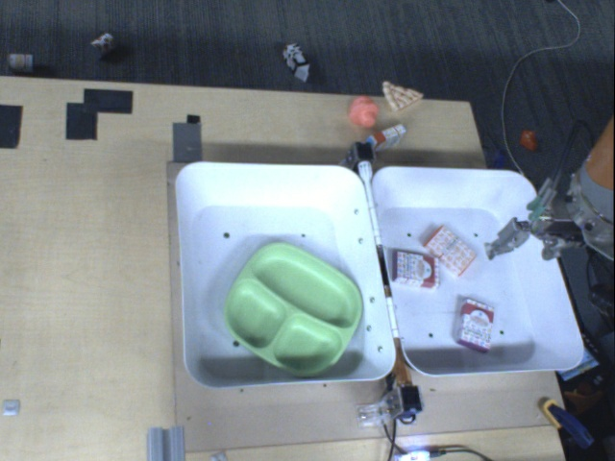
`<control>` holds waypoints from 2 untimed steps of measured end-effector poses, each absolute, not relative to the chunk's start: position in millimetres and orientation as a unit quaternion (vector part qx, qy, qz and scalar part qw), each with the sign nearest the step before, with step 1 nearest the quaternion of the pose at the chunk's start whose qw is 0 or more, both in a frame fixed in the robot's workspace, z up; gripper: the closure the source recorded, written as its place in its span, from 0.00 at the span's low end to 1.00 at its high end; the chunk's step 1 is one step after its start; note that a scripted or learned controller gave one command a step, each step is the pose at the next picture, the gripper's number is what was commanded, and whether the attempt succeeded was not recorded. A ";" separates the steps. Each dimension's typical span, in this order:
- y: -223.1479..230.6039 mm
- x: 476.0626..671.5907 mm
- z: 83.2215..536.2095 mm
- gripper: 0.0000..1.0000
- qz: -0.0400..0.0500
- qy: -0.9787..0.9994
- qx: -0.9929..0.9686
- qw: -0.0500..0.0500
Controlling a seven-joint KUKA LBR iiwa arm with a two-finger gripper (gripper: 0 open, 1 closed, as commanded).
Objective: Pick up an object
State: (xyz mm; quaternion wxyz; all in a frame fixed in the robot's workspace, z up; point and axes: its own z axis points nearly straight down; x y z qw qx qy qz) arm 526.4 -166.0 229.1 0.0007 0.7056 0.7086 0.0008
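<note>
My gripper [502, 246] sits at the right edge of the right bin [538, 286], reaching in from the right with the grey wrist behind it. I see a single grey finger poking left and downward over the white floor, and I can't tell from this angle whether the pair is spread or pressed together. Nothing sits between them that I can see, so I count it as carrying nothing.

Closest to the tool, just to its left, is a small pale box with a red pattern [451, 250], lying tilted. Beside that, further left and touching or nearly touching it, lies a red-and-white carton [415, 269] close to the divider between the bins. Nearer the front of the bin, apart from those two, is a darker red carton [476, 324].

In the left bin [202, 257] lies a green divided tray [293, 305], large and shallow, a poor fit for a two-finger pinch, I'd judge.

I read this as the approach step: no pick has been made. The next move calls for choosing one small box, centring over it, lining the fingers across its narrow side, then descending. The darker red carton stands clear of its neighbours, so it looks the safest target.
</note>
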 end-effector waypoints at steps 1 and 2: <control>-159.8 556.1 122.4 0.00 0.000 0.709 0.705 0.000; -146.3 520.7 87.0 0.00 0.002 0.708 0.706 0.004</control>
